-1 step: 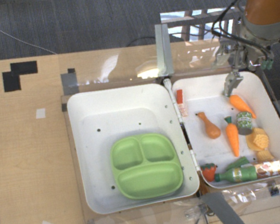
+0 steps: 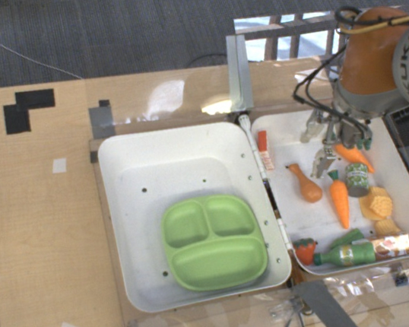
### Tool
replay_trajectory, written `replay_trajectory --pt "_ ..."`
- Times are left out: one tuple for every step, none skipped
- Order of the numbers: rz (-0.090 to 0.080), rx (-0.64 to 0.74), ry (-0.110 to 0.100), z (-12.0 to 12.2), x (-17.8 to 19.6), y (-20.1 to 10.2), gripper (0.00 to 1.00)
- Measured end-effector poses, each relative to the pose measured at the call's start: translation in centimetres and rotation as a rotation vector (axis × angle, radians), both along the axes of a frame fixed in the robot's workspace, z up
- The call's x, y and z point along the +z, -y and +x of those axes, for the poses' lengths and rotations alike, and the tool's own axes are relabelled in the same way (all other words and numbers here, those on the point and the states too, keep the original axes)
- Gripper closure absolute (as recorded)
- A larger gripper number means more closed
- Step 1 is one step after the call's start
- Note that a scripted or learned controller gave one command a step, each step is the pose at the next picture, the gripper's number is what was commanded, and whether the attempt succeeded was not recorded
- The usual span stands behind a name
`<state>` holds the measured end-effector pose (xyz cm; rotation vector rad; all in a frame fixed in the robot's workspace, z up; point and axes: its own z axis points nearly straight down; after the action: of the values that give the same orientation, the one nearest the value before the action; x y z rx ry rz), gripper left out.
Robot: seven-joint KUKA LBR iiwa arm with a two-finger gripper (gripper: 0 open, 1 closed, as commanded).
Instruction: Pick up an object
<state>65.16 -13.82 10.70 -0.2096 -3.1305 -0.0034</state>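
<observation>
My gripper hangs over the back of the right bin, its fingers open and nothing visible between them. Just right of it lies a small orange carrot, partly under the wrist. An orange gourd-shaped toy lies a little below and left of the fingertips. A longer carrot and a green-labelled can lie in front of the gripper. A green bottle rests along the bin's front wall.
A green divided plate sits in the left bin. The right bin also holds a red-and-white tube by the divider, a red toy, yellow pieces and a small box. Cables trail behind the wrist.
</observation>
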Motion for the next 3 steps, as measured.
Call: replay_trajectory --pt "-0.004 -0.075 0.018 -10.7 -1.6 -2.0 0.00" --pt "-0.006 -0.067 0.038 -10.1 -0.1 -2.1 1.00" --pt "-0.009 0.123 0.032 -15.4 -1.4 -5.4 1.00"
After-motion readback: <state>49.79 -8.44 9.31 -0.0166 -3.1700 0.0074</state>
